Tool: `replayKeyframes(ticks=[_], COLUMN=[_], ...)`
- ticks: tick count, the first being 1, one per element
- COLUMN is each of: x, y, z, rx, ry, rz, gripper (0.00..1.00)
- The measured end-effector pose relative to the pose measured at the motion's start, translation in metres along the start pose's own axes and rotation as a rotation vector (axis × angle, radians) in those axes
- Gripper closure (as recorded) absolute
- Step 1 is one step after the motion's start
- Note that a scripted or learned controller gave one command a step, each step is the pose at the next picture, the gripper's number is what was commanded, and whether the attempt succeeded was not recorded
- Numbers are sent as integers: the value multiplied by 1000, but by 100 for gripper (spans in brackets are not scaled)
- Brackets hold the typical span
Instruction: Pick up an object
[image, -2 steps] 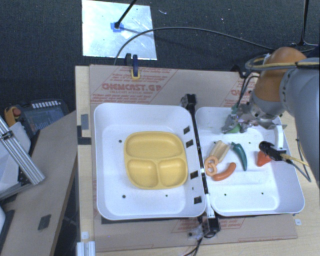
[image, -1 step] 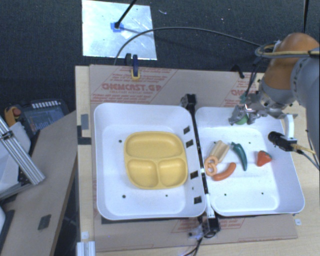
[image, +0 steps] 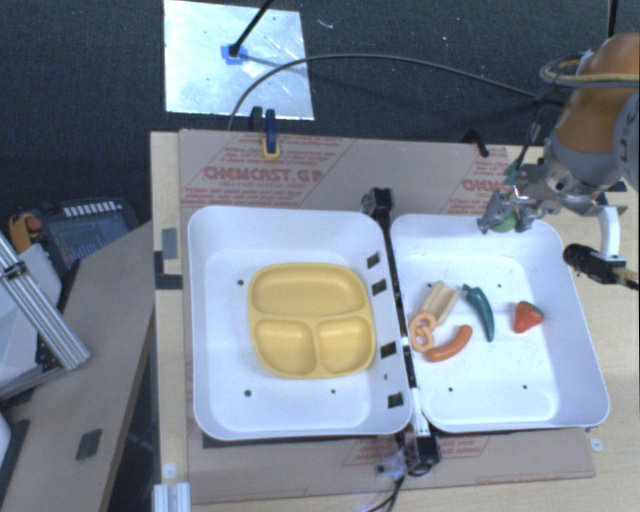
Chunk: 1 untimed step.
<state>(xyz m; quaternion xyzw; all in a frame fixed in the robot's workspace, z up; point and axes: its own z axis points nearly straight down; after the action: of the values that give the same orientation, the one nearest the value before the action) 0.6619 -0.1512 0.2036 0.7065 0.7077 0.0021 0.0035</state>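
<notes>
Several toy foods lie in the right bin: a tan piece, an orange ring, an orange sausage, a dark green pepper and a red strawberry-like piece. My gripper hangs over the far rim of the right bin, above and behind the food, apart from all of it. A small green thing shows at its tips; I cannot tell what it is or whether it is held.
The left bin holds a yellow divided plate. Black clips run along the seam between the bins. A cable arcs across the back. A grey device sits at the left off the bench.
</notes>
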Motion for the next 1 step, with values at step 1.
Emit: replayKeyframes(ticks=[1], x=[0], y=[2], z=[-55], rx=[0], ry=[0], rz=[-3], gripper=[100])
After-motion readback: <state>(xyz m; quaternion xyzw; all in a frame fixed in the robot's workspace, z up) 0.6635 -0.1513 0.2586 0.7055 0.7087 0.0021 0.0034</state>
